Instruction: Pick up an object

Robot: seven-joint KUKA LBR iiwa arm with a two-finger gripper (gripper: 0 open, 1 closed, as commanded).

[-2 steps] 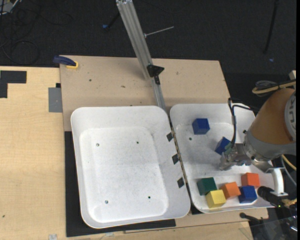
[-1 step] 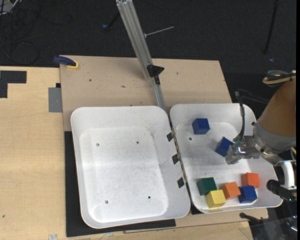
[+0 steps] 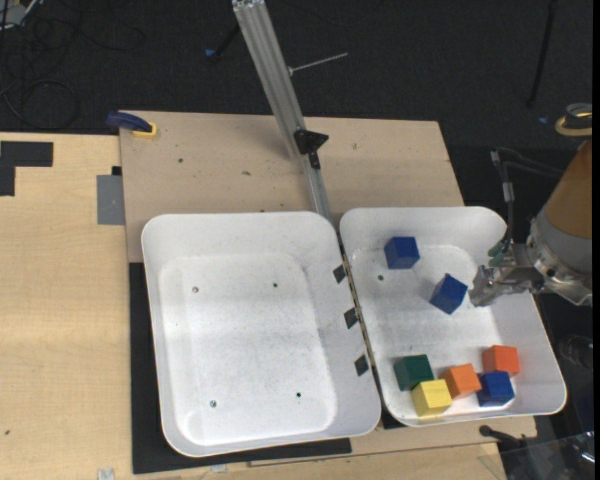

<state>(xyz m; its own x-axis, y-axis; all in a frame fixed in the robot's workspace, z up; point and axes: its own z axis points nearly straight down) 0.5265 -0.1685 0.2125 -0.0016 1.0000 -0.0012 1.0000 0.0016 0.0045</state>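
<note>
The right bin [image 3: 480,218] holds several cubes. A blue cube [image 3: 401,251] rests near its back. A second blue cube [image 3: 448,294] sits tilted mid-bin, right beside the tip of my gripper [image 3: 482,289], which reaches in over the bin's right rim. Whether the tip touches that cube is unclear. Along the front lie a green cube [image 3: 413,371], a yellow cube [image 3: 431,396], an orange cube [image 3: 463,378], a red-orange cube [image 3: 501,360] and a third blue cube [image 3: 496,388].
The left bin [image 3: 180,233] stands beside the right one, joined by black clips [image 3: 350,316]. An aluminium rail [image 3: 277,78] slants up from the bench behind the bins. The arm's orange band [image 3: 572,193] hangs at the right.
</note>
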